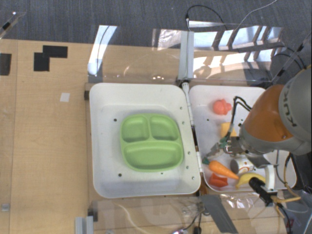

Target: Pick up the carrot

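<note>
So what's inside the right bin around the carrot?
In the right bin, the carrot lies beside a red piece, a banana, a yellow item and a pink toy. The arm covers the bin's right side.

I see a pale wooden worktop (44, 145) with black square markings (48, 56) at upper left. Dark grey ribbed floor (122, 6) beyond. Bright light glares off clear panels (219, 43).
</note>
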Controlling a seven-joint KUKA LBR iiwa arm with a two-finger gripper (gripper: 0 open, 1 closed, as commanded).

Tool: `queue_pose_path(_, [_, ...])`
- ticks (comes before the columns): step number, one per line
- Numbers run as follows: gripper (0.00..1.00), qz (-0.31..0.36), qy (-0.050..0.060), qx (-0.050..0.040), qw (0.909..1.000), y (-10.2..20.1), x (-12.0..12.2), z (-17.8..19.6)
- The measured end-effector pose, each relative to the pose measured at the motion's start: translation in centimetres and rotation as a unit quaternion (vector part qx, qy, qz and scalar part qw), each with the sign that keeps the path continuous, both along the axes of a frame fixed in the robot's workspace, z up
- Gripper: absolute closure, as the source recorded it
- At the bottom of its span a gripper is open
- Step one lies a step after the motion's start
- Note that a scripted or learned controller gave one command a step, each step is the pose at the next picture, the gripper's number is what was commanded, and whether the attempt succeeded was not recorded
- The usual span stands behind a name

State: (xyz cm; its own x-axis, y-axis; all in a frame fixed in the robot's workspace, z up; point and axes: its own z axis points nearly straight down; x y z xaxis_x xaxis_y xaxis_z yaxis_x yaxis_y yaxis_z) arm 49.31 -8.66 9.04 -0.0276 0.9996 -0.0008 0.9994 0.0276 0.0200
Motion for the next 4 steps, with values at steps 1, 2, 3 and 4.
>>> queue_pose_path(1, [0.0,0.069,-0.002,-0.0035,0.9976,0.2,0.1,0.1])
queue_pose_path(2, [0.0,0.138,-0.001,-0.0024,0.9904,-0.5,0.1,0.0])
queue_pose_path(3, [0.0,0.133,0.007,-0.0012,0.9912,6.9,-0.2,9.5])
queue_pose_path(4, [0.0,0.192,0.008,-0.0022,0.9814,2.3,-0.5,9.4])
